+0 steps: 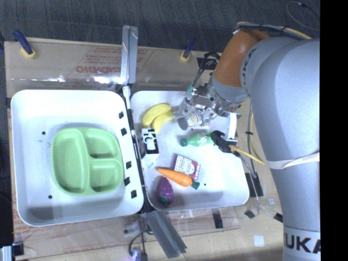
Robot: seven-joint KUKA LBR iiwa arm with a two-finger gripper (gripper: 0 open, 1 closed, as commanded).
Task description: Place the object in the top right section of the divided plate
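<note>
Camera view: from above at a slant I see two white bins side by side on the bench, the arm (283, 118) reaching in from the right.
Step in hand: judging by how things lie, the pick is not yet made; the gripper (194, 115) hangs over the back of the right bin (234, 197), beside the bananas.
Gripper state: I cannot tell how it stands, since the metal parts blur together, and I see nothing clearly caught in it.
Plate: the green divided plate (86, 159) sits in the middle of the left bin (22, 145), well apart from the gripper. All its sections look bare.
Task's thing: which object is meant is unclear to me. Closest to the gripper are the yellow bananas (156, 115) near the right bin's back left corner and the small green bottle (197, 141) lying on its side just in front of the gripper.
Next move: my guess is a drop onto one of those two, a firm close, a lift clear of the bin wall, then a carry across to the plate's top right section.
Other things: a carrot (175, 176) lies toward the front of the right bin, a purple eggplant (165, 191) near it at the front edge, and a dark red packet (186, 166) just behind the carrot. A small black and white card (150, 142) rests by the left wall.
In the way: the divider (130, 124) between the bins, with its black clips, must be cleared on the crossing; the bananas and bottle lie close enough that a grab at one may nudge the other.
</note>
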